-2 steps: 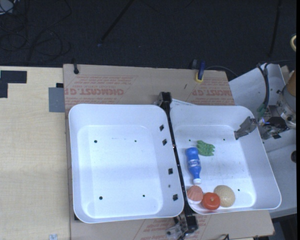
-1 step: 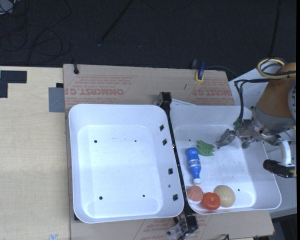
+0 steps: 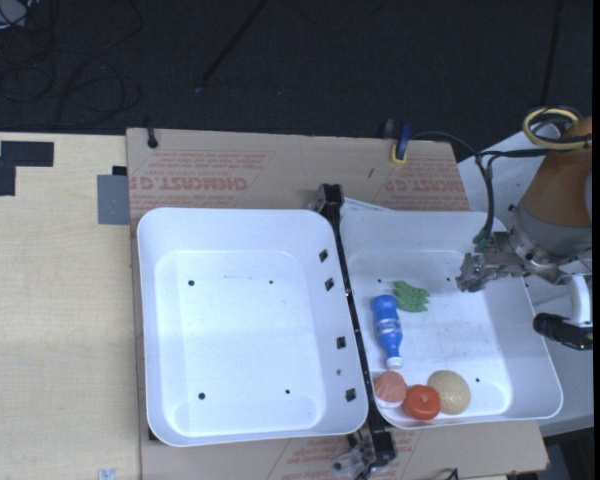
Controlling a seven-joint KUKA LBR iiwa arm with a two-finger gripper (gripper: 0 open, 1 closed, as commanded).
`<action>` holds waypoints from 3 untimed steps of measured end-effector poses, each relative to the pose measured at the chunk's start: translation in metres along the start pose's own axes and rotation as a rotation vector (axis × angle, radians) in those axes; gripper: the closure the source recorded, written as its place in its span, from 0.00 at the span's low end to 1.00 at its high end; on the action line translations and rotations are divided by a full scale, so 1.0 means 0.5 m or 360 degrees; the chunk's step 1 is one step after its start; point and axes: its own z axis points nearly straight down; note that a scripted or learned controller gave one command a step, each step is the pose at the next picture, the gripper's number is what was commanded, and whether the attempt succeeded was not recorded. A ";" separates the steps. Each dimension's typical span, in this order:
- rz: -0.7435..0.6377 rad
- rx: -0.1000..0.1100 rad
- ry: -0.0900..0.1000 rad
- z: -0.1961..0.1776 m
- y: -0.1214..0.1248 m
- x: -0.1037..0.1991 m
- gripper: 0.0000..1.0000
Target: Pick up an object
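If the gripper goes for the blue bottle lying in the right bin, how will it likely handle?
The blue bottle lies on its side, so a nudge would probably roll it. Its smooth, rounded body looks like it may slip between two fingers unless gripped across the middle. It seems small and likely light; a push toward its white cap could send it against the round items at the bin's near edge.

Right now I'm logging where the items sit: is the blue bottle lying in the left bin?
No, the blue bottle lies in the right bin, near the divider, beside the green object.
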 end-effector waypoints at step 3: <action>-0.0009 0.0002 0.0003 -0.298 -0.052 0.368 1.00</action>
